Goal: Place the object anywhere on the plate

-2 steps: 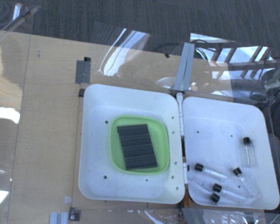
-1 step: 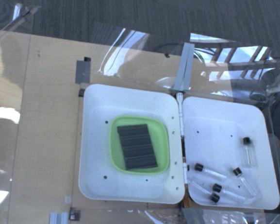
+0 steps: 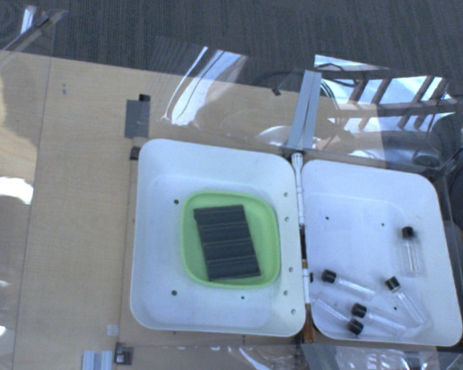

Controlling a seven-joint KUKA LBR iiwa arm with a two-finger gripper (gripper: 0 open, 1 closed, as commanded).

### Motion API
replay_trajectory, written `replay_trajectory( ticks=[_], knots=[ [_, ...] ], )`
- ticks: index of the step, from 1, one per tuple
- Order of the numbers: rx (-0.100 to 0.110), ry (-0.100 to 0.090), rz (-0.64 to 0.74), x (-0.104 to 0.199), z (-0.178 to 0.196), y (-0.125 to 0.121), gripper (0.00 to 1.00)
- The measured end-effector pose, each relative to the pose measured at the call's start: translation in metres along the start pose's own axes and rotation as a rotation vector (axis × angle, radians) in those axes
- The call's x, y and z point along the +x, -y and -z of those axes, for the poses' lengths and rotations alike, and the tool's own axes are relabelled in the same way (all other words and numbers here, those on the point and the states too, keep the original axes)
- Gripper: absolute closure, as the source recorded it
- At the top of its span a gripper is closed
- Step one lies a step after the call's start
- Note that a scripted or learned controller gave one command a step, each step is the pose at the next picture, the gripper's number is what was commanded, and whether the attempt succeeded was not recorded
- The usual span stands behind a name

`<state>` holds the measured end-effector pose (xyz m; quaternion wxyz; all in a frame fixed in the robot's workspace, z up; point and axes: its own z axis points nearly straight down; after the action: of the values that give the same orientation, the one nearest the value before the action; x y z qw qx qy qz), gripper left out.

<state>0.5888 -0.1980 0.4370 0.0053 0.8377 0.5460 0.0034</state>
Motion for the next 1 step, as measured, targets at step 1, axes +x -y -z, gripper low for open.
replay_trajectory(
  ticks=[1],
  knots=[
    [0.001,-0.001,-0.119,-0.0256,0.0012,0.0807,0.00]
  ],
)
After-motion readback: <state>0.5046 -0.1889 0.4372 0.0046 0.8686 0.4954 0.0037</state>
